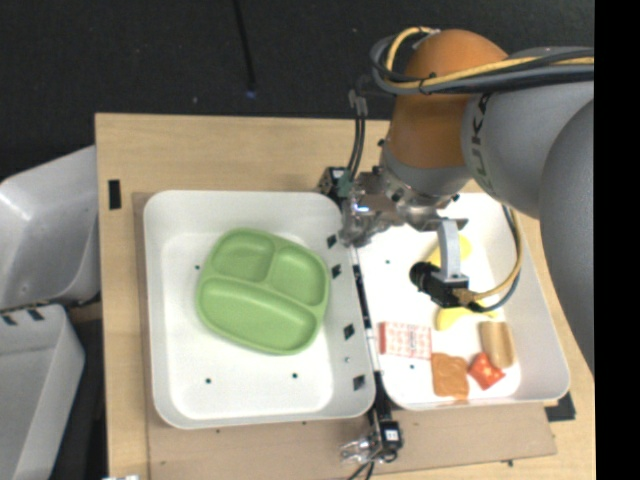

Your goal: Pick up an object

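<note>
My gripper [352, 220] hangs under the orange-banded wrist, over the far left corner of the right bin [535, 368], close to the wall between the two bins. Nothing shows between its tips. In the right bin lie a yellow banana-like piece [450, 318], partly hidden by the robot's own hardware, a white and red packet [405, 340], an orange block [449, 375], a small red piece [485, 371] and a brown roll [495, 343]. All of these sit in the near half of the bin, nearer to the camera than the gripper.
A green divided plate [264, 290] lies in the middle of the left bin [170, 368]. The grey arm covers the far right part of the right bin. The wooden bench [120, 148] borders both bins.
</note>
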`<control>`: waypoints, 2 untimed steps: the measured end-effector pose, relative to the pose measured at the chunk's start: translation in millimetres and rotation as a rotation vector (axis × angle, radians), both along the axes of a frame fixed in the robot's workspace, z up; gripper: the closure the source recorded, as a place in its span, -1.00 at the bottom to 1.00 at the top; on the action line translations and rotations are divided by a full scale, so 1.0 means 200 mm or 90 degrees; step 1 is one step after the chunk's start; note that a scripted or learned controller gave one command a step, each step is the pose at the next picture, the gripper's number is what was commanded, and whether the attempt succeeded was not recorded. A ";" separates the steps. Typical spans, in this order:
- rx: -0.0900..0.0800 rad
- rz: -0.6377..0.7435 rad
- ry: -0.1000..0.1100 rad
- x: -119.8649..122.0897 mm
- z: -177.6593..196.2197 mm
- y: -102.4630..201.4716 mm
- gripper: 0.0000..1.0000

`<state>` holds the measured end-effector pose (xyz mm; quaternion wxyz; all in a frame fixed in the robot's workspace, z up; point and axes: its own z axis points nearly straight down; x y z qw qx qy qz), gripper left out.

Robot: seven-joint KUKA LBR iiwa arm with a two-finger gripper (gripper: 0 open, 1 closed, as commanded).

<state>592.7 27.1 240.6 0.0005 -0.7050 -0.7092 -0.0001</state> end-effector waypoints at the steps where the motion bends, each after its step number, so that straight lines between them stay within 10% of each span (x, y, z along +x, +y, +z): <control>1: 0.001 0.001 0.001 -0.09 0.05 0.25 1.00; 2: 0.000 -0.002 0.001 -0.09 0.05 0.24 -1.00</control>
